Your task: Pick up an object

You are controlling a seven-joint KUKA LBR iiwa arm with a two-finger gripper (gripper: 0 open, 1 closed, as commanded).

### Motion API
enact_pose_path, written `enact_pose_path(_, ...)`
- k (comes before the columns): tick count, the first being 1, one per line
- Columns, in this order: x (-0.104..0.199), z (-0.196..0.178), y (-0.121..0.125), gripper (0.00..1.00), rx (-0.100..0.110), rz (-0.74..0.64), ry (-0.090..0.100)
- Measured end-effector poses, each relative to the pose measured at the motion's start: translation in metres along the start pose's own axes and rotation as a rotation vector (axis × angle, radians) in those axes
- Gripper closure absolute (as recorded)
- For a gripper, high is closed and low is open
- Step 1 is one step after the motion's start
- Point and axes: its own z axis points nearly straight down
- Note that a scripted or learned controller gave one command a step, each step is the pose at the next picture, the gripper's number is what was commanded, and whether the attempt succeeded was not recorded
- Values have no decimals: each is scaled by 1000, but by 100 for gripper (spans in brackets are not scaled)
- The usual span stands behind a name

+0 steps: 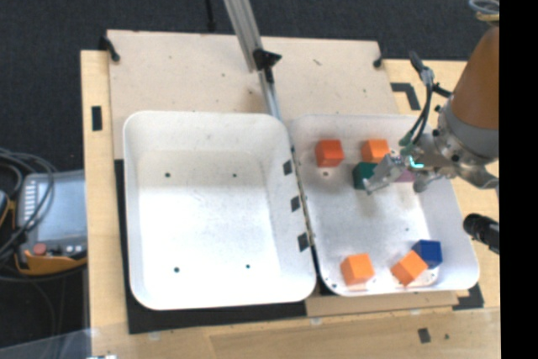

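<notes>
my gripper (380, 177) was over right bin (378, 290), 12 o'clock | touching green block (363, 175) | couldn't tell my grip state

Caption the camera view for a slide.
Gripper poised over a dark green block in the right white bin, among orange and blue blocks.

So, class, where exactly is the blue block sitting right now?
The blue block lies in the right bin, near its front right corner, touching or nearly touching an orange block on its front-left side.
</notes>
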Motion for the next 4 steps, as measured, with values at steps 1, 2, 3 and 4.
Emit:
enact_pose_path(1,0,-2,1,0,-4,3,-1)
enact_pose_path(2,4,59,3,0,3,7,-2)
enact_pose_path(3,0,118,-6,0,4,6,-2)
enact_pose_path(4,2,179,-13,0,4,6,-2)
